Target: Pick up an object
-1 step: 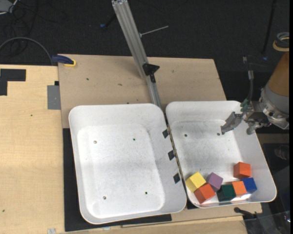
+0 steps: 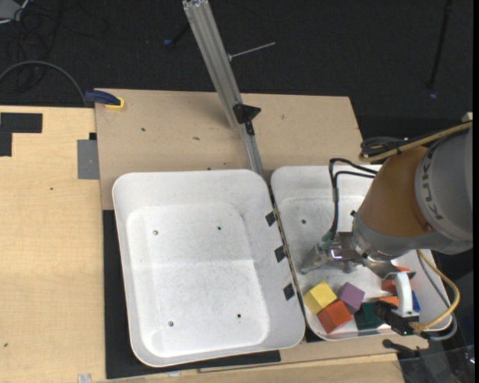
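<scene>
A pale wooden desk (image 2: 223,134) carries two shallow white plastic bins side by side. In the right-hand white bin (image 2: 303,190), a cluster of small blocks sits in the near corner: a yellow cube (image 2: 321,295), a purple cube (image 2: 352,295), a rust-red cube (image 2: 334,316) and a dark green block (image 2: 369,316). The grey arm's end effector (image 2: 323,255) hangs low just above the yellow cube; whether it is apart or together cannot be told. The cubes look light, rigid and smooth, probably best gripped across two flat opposite faces.
</scene>
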### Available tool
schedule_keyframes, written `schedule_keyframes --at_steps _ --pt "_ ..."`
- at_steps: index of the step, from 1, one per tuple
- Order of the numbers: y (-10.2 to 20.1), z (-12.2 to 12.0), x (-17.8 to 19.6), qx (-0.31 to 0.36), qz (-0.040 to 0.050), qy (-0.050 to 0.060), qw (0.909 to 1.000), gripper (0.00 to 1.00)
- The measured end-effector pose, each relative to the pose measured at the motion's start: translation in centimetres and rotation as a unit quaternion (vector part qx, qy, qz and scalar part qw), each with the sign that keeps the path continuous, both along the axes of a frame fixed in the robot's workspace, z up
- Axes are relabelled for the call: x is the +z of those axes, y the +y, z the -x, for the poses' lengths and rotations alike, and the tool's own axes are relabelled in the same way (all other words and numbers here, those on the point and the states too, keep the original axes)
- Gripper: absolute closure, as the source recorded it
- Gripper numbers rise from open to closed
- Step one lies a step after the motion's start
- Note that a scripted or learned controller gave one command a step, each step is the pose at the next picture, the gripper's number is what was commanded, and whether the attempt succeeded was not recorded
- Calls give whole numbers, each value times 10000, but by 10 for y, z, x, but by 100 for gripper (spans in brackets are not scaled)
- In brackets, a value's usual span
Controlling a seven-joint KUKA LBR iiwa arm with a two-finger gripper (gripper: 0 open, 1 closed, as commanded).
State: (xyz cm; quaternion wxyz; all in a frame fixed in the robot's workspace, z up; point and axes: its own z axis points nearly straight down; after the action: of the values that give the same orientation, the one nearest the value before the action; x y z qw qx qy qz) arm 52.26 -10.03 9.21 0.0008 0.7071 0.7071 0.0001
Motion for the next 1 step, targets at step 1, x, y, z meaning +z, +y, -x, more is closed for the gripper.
schedule_keyframes --at_steps 1 --pt "-2 0 11 -64 -12 8 10000 100"
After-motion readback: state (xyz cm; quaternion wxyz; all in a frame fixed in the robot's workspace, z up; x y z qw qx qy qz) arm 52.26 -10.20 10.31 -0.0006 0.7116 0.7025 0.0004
